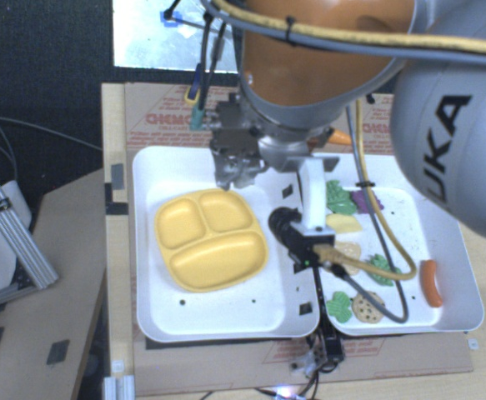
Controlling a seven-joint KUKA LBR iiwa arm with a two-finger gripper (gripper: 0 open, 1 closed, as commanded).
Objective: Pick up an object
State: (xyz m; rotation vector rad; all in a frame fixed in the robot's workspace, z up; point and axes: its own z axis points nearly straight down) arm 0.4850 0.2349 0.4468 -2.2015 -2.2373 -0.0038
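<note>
My gripper [237, 176] hangs low over the back of the left bin [147, 223], just behind the far rim of a yellow divided plate [211, 238] that lies flat in that bin. The grey wrist and orange band [326, 32] above it cover much of the back of both bins. The right bin [451, 261] holds several small toy foods: green leafy pieces [338, 197], a purple piece [366, 200], a pale yellow piece [343, 222], a cookie [366, 308], a green piece [339, 305] and an orange sausage [431, 282].
Black and yellow cables [376, 248] loop from the wrist down across the right bin and the divider. A black and white attachment [303, 223] sits over the divider between the bins. An orange item [339, 137] peeks out behind the arm. Cardboard [159, 115] lies under the bins.
</note>
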